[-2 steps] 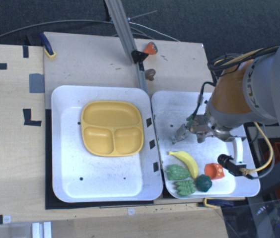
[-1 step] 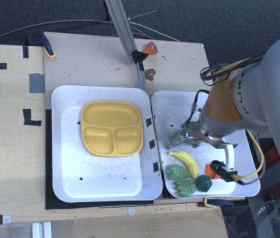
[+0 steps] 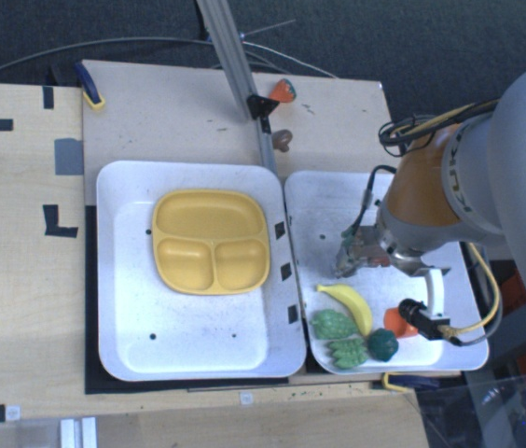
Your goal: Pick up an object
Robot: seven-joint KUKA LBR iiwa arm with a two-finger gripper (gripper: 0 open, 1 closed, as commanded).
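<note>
1. A pale wooden worktop stands over dark carpet and carries 2 shallow white bins side by side, the left bin and the right bin.
2. The objects to pick lie crowded in the right bin's 6 o'clock corner: a yellow banana, 2 green bumpy pieces just under it, a dark teal ball at their 3 o'clock side, and an orange piece just above the ball.
3. The banana touches the upper green piece; the ball sits just beside the lower one.
4. The end effector hangs over the right bin's middle, at about 12 o'clock from the banana and near it; I cannot tell whether it is wide or narrow, and nothing shows in its grasp.
5. The grey arm with its orange band reaches in from 3 o'clock, with cables looped around it.
6. The left bin holds a yellow divided tray with 3 compartments, lying toward the bin's 12 o'clock side.
7. A grey metal pole slants up from between the bins toward 12 o'clock, with a small orange object just beside it.
</note>
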